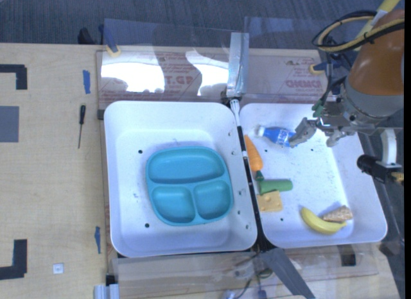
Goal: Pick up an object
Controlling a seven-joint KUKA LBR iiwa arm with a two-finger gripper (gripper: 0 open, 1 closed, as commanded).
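Observation:
The right bin (359, 182) holds several small objects. A blue and white bottle-like object (272, 135) lies near its back left. An orange carrot (253, 153) rests along the left wall, with a green piece (275, 185) and a yellow wedge (270, 202) below it. A banana (318, 222) and a bread slice (339, 213) lie at the front. My gripper (319, 133) hangs over the back of this bin, open, with nothing between its fingers. Its left finger (302, 131) stands just to the right of the blue object.
The left bin (122, 163) carries a teal divided plate (189, 184). A raised divider (243, 163) separates the two bins. A clear wall (192, 67) stands behind them. Yellow and black cables (340, 31) loop above the wrist.

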